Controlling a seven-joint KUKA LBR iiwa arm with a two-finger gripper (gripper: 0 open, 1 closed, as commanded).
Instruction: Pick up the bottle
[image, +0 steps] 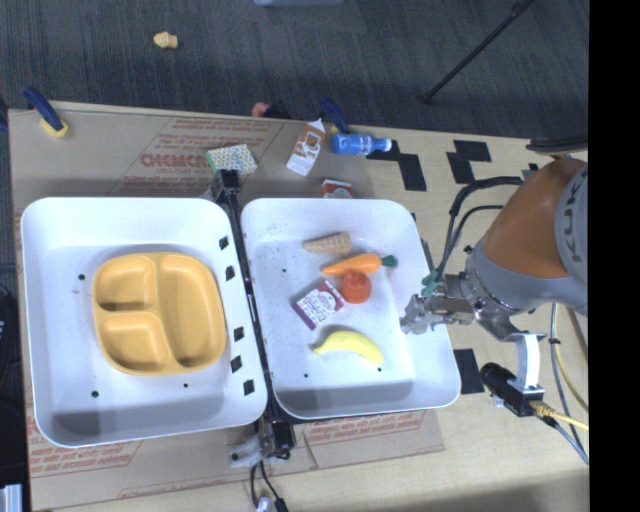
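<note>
Cardboard lines the tabletop under two shallow white bins lying side by side. Nearest in the right bin lies a yellow banana, and just beyond it a small maroon packet touches a red tomato. An orange carrot with a green tip sits right behind the tomato, and a tan cone-shaped piece lies just past the carrot. The left bin holds a yellow divided plate with three compartments, set about in its middle. The grey arm with its orange band reaches in from the right, and the pincer hangs at the right bin's right rim, near the banana and tomato but apart from both; whether it is spread or pressed together cannot be told from this angle, and nothing is visible in its grip. Beyond the bins, on the cardboard, a small red-and-white item lies close to the right bin's far rim, a patterned green packet sits near the gap between the bins, and a white and brown carton lies farther back. The bottle, blue with a paler cap end, lies on its side just right of that carton, outside both bins and well apart from the pincer.
</note>
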